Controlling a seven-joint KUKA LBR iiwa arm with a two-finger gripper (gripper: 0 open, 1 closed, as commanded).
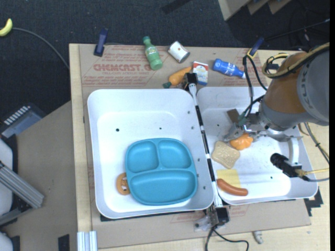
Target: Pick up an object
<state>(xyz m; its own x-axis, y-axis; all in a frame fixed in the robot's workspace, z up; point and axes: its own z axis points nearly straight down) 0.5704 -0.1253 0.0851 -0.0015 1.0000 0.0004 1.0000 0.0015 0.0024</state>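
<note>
**Gripper low in the right bin, beside an orange piece**

Dark carpet surrounds a bench (131, 67) covered with brown printed board, and two shallow white bins stand on it side by side.

Inside the right bin (261, 184), an orange rounded object (242, 141) lies near the middle, a little toward 10 o'clock. The gripper (238, 131) is low over the bin and just beside this orange object, at its 11 o'clock side; the metal fingers seem to touch it or nearly touch it. Whether the fingers are apart or together I cannot tell, because the wrist hides them, and I do not see the object between them. The grey arm with its orange band (285, 90) comes in from 3 o'clock.

At 7 o'clock from the orange object, just beside it, lies a tan bread slice (226, 154). Farther toward 6 o'clock a red sausage (232, 187) rests on a yellow cheese slice (230, 178), close to the front wall of the bin.

The left bin (104, 119) holds a blue divided plate (159, 170) in its 5 o'clock part. A small brown pretzel (122, 184) is at the 8 o'clock edge of the plate, partly under it.

Behind the bins, at 12 o'clock on the board, lie a green bottle (152, 53), a white can (178, 52), a small carton (200, 72), a carrot (179, 77) and a blue bottle (228, 68).
</note>
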